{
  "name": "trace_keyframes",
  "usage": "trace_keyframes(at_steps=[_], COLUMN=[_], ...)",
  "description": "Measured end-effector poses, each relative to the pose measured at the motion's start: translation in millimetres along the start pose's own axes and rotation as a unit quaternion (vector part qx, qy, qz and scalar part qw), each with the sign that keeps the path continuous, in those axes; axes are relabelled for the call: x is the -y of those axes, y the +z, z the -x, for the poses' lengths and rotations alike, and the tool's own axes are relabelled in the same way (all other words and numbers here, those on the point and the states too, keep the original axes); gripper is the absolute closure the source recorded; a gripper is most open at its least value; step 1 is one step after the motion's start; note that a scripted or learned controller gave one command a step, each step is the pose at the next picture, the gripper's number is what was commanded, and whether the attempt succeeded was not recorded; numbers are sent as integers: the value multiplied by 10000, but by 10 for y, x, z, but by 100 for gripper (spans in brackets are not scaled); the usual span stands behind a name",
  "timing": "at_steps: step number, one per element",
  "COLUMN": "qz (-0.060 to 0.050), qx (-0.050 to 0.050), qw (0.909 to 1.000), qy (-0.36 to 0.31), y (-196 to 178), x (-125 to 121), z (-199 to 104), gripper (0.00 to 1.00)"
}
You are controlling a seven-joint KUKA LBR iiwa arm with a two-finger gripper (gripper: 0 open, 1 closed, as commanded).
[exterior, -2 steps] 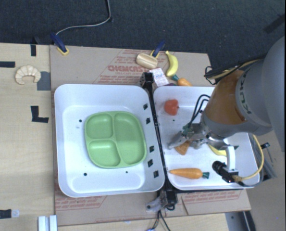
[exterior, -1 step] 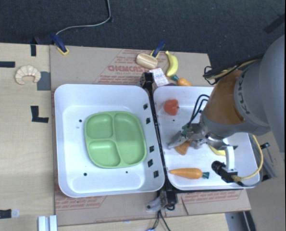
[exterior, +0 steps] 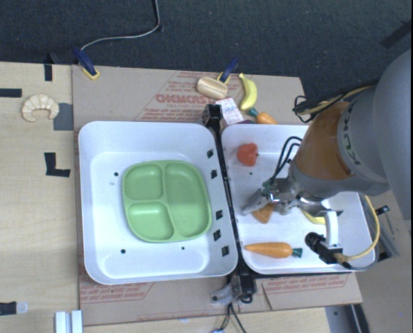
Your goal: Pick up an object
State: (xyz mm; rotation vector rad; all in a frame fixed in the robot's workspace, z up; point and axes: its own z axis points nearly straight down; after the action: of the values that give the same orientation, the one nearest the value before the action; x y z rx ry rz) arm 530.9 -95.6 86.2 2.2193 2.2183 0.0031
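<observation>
Arm reached in from the right w/ the gripper [exterior: 262,201] low in the right bin [exterior: 289,263], fingers spread slightly apart, right over a small orange piece [exterior: 262,215]; can't tell if it was gripped. Red tomato [exterior: 247,154] sat near the bin's top, carrot [exterior: 268,250] along its bottom edge. Green divided plate [exterior: 167,201] lay in the left bin [exterior: 98,186].

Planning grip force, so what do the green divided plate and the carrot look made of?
The green divided plate looks like moulded plastic: uniform pale colour, smooth matt surface, rounded compartment ridges. The orange carrot with a green tip is probably a plastic toy, given its even colour and slight sheen, though that is uncertain.
</observation>
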Motion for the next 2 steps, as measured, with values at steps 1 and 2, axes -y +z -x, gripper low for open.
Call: trace_keyframes(at_steps=[1,2], qz=[-28,-22], qx=[-17,-5], qw=[10000,10000], qy=[-7,-3], y=[0,5], x=[-47,-160], z=[23,-10], gripper=[0,0])
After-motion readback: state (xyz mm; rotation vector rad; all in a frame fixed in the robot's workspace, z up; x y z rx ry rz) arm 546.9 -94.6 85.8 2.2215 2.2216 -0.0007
